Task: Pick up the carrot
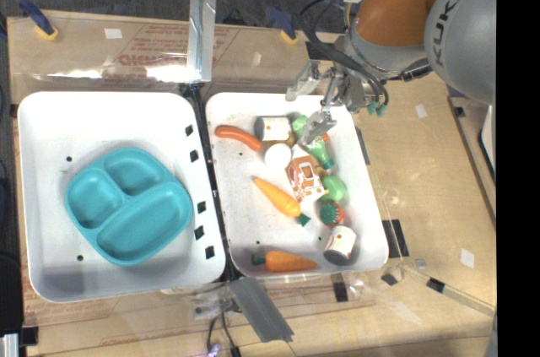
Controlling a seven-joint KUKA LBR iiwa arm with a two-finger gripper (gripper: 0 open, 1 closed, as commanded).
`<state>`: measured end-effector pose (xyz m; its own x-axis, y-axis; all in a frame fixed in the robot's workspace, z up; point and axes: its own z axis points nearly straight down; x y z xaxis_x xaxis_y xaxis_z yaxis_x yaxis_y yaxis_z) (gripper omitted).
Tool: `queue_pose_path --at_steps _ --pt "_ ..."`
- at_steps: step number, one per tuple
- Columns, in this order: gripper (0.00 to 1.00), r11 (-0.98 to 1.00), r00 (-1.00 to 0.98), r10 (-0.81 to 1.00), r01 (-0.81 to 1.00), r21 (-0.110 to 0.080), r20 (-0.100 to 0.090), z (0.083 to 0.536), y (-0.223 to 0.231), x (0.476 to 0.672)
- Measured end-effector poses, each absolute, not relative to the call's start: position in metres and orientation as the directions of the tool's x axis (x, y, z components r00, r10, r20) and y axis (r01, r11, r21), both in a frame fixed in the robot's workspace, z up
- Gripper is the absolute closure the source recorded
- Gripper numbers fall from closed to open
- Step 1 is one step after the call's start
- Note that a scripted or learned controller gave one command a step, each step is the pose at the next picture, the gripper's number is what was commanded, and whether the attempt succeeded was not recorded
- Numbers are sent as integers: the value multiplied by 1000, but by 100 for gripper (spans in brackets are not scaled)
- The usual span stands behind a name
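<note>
Left bin (34, 178): a teal divided plate (126, 203) is seen lying flat in it, toward the middle. Nothing of the task is involved there.

Right bin (232, 106): a clutter of toy food is noted. A bent orange-red piece, perhaps a sausage or pepper (239, 136), lies at the upper left. A carrot (280, 197) lies on a slant near the middle, pointed end up-left, green stub down-right, just beside a small toy house (304, 176). A second carrot (285, 262) lies flat along the near wall, green end to the left. A small white can (274, 128) is seen near the top, a white egg-like ball (278, 154) below it, and another white cylinder (340, 242) at the lower right. Green pieces are bunched along the right side, too tangled to be named.

Gripper (319, 126): it is held at the upper right of this bin, over the green pieces and apart from both carrots. The fingers are seen spread apart; nothing is held between them.

Step judged: the approach, with no grasp yet made. The task is judged barely begun.

Next move, as a judgement: the gripper would have to be carried down-left to the middle carrot, turned across its slanted length, and lowered. The toy house touching or nearly touching that carrot may be nudged; the carrot by the near wall is freer of neighbours but close to the wall.
</note>
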<state>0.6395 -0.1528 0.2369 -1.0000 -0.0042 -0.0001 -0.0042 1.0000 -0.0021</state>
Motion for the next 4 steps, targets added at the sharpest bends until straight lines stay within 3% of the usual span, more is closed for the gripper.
queue_pose_path --at_steps 1,2,3,4 --pt "0 961 -961 276 276 0 4 158 -111 558" --pt "0 983 -983 184 184 0 4 90 -101 549" --pt "100 985 -985 174 174 0 0 102 -100 551" --pt "100 922 -922 387 387 1 -5 195 -80 571"
